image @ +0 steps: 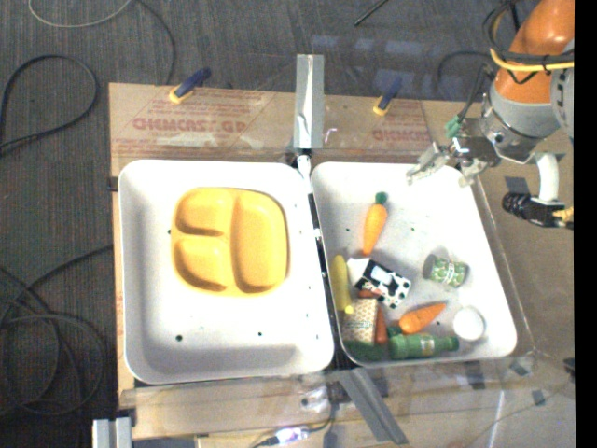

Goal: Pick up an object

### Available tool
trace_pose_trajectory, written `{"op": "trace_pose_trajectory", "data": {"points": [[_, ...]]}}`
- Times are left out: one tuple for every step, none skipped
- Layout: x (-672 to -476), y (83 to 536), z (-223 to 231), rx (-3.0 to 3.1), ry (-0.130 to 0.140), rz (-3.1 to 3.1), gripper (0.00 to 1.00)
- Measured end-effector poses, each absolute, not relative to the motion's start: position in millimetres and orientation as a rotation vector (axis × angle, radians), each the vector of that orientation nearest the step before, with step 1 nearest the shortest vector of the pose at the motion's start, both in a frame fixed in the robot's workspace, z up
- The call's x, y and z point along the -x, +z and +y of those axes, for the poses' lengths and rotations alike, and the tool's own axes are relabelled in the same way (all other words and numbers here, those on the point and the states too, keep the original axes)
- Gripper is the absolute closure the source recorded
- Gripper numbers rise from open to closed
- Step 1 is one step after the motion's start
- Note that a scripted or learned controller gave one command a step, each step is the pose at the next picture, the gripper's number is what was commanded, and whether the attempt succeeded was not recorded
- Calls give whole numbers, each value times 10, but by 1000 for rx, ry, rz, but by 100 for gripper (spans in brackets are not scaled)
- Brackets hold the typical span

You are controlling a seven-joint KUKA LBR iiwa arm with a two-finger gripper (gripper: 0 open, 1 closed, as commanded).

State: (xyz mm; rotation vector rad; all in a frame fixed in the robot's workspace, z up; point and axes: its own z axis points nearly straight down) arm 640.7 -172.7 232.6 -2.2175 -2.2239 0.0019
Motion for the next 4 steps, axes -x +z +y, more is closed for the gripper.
{"op": "trace_pose_trajectory", "data": {"points": [[-6697, 896, -1252, 2157, 1, -2293, 0], [-6706, 1005, -1253, 2157, 2, -2298, 100], [-6687, 1970, -1041, 2142, 1, -2299, 100], [-6652, 1420, -1457, 1994, 6, -2428, 100]]}}
